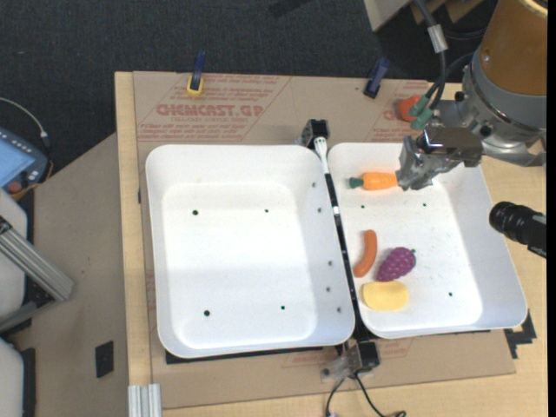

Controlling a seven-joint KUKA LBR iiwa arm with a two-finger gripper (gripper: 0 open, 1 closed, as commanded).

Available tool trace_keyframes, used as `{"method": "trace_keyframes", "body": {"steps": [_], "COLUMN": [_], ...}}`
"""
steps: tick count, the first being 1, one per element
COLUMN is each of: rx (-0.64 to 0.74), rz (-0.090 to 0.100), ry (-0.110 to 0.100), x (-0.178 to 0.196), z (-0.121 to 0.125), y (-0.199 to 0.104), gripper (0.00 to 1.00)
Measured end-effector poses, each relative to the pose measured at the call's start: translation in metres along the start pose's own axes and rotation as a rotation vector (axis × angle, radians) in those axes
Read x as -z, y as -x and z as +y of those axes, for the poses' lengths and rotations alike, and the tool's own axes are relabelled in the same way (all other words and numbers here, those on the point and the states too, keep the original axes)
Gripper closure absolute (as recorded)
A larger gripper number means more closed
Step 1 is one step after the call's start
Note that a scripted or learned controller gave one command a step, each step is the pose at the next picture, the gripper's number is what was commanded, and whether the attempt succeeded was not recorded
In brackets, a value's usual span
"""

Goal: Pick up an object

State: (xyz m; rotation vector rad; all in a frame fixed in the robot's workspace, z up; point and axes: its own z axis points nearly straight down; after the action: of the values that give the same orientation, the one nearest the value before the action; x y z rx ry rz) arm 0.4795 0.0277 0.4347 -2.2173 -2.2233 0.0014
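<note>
**Pincer low over the far end of the right bin, beside the carrot**

My pincer (413,174) hangs over the far part of the right bin (486,259), its dark fingers pointing down and toward the left of the view. From this angle I cannot tell how far apart the fingers stand, and I see nothing clearly between them. The grey wrist and the orange band of the arm (512,50) rise behind it to the upper right.

Just to the pincer's left lies the toy carrot (377,181), orange with a green tip at the end turned away from the pincer. Its near end meets the fingertips in the picture, but I cannot say whether they touch it or merely overlap it from the camera's slant.

Below the pincer, toward the near end of the same bin, three more things lie close together: a red-orange sausage (367,253), set lengthwise near the bin's left wall; a purple bunch of grapes (396,263) just right of it; and a yellow piece (385,296) nearer still, touching or almost touching the grapes. All three are well apart from the pincer.

Far to the pincer's left sits the left bin (174,181), joined side by side with the right one. Both rest on a brown cardboard sheet (226,102) over the tabletop (87,259). A yellow-and-blue clamp (196,78) and a blue clamp (377,76) grip the sheet's far edge, the blue one just behind and left of the pincer.
</note>
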Motion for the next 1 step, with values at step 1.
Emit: {"method": "trace_keyframes", "body": {"steps": [1], "rx": [0.002], "rz": [0.000], "ry": [0.006], "x": [-0.0008], "z": [0.0260], "y": [-0.0622], "gripper": [1.00]}}
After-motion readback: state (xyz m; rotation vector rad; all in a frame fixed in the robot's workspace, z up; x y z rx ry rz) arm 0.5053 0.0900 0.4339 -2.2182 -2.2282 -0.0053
